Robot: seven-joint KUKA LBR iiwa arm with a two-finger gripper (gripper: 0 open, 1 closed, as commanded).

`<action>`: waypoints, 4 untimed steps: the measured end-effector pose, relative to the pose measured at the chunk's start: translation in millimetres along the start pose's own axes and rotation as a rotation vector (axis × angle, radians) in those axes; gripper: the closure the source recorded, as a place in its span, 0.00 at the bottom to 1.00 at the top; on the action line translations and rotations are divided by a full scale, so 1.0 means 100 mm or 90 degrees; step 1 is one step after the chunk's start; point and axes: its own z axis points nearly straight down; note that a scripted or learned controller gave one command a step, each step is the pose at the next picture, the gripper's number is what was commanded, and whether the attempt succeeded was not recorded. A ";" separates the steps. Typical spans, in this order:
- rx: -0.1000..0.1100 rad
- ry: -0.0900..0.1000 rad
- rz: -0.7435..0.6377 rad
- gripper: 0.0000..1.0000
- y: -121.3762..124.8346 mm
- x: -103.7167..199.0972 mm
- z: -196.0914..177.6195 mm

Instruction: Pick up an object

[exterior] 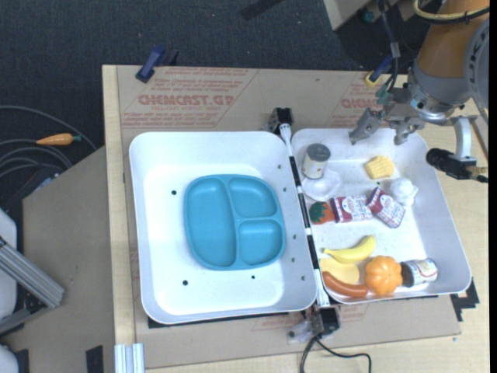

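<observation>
Since it lies nearest below the end effector (382, 130): the yellow block (379, 166) in the right bin (454, 239) is the likeliest pick.
Handling: it looks light and perhaps spongy, a small squarish piece; a hold across its two flat sides should suit, though too hard a squeeze may deform it.
Neighbours: the small can (316, 160) stands below and toward the left bin (147, 208), the packets (365, 207) lie farther below, and the banana (351, 250), orange (383, 275) and carrot-like piece (345, 286) sit farthest off at the near rim.
End effector: released, its two fingers spread apart and pointing down over the far edge of the right bin; nothing lies between them and they touch no object.
Other bin: the blue divided plate (233, 221) rests well away, across the divider.
Bench: the bench (210, 99) carries both bins.
</observation>
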 end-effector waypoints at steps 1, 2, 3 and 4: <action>0.001 0.001 0.000 0.00 -0.06 0.16 1.02; -0.002 -0.006 0.002 0.00 0.01 0.46 1.00; -0.002 -0.007 0.002 0.00 0.01 0.46 0.99; -0.003 -0.002 0.001 1.00 0.01 0.50 0.89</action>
